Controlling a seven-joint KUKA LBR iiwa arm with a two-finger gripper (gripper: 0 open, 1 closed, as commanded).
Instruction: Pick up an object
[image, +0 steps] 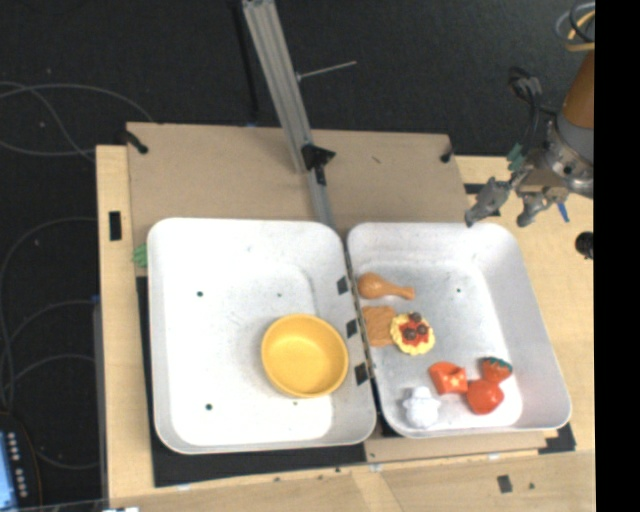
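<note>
Clearly nothing is picked yet: the gripper (505, 203) hangs spread apart and empty beyond the right bin (505, 250)'s far corner. Drumstick (383, 288), tart (412, 333) and strawberry (487, 390) lie loose in that bin, ready targets.

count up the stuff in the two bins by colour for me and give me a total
Yellow: 2, the bowl and the tart
Brown: 2, the drumstick and the flat piece
Red: 2, the red chunk and the strawberry
White: 1, the white lump
Total: 7
</note>
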